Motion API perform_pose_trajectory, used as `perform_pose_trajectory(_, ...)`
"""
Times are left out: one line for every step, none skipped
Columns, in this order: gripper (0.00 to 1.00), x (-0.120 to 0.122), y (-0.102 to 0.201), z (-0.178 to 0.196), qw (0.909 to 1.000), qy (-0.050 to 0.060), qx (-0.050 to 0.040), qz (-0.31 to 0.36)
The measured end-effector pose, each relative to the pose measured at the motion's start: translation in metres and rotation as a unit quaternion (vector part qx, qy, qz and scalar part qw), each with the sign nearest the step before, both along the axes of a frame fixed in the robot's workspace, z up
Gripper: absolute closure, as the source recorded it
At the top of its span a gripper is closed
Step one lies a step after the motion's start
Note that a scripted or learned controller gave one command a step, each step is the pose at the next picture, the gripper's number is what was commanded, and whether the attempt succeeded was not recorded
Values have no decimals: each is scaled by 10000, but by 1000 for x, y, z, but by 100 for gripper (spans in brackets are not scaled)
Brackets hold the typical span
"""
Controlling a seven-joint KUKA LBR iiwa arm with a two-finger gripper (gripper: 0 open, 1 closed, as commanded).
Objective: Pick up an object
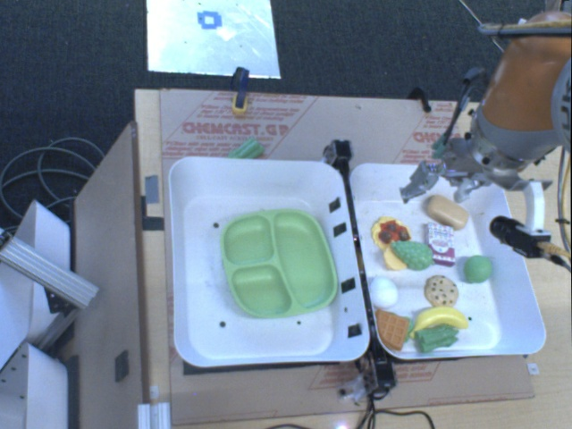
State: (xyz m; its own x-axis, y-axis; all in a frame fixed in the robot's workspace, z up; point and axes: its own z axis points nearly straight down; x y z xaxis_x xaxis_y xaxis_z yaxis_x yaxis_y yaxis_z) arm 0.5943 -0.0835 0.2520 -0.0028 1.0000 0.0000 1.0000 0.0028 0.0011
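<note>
The arm (527,88) was seen reaching in from the right, its orange band high above the far corner of the right bin (514,329), with the grey wrist bent down toward that bin's back edge. The gripper (444,184) was held low over the rear of the right bin, just beside the bread roll (446,211).

Two shallow white bins were set side by side on a cardboard-covered bench (295,123), which stood on dark carpet. A shiny sheet (213,25) was laid on the carpet beyond the bench, and grey cables (36,172) were coiled at the left. In the left bin (192,239) a green divided tray (277,262) was placed. In the right bin toy foods were scattered: a pizza slice (391,231), a green leafy piece (413,255), a small carton (441,244), a green ball (478,268), a cookie (441,290), a white egg (383,290), a banana (440,317), and a waffle (392,327).

The fingers (420,182) were seen spread apart, and nothing was gripped between them; whether the roll was touched could not be told.
</note>
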Motion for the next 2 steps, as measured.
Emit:
perform_pose_trajectory(100, 1, 0, 11, 10000, -16, 1, 11)
perform_pose_trajectory(100, -23, 97, 37, 10000, -11, 15, 49)
